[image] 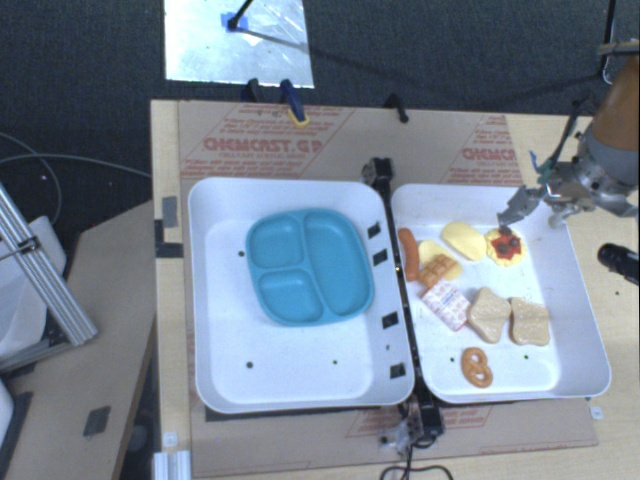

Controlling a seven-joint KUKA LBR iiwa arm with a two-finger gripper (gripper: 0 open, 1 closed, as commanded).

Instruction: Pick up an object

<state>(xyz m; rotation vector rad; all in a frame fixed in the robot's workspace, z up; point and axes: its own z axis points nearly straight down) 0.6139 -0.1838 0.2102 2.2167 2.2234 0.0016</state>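
Dark carpet across the frame's top — shiny metal sheet upper centre, tan bench mid-frame, aluminium rail at left.

The scene is evenly and brightly lit from above, and only faint, soft shadows are cast. The two white bins are rendered almost blown out, with little surface detail kept. Glare is seen on the shiny metal sheet at the upper left of the frame. The dark floor is shown grainy. Overall sharpness is modest; small items are softly resolved, and the arm at the right edge is slightly blurred.
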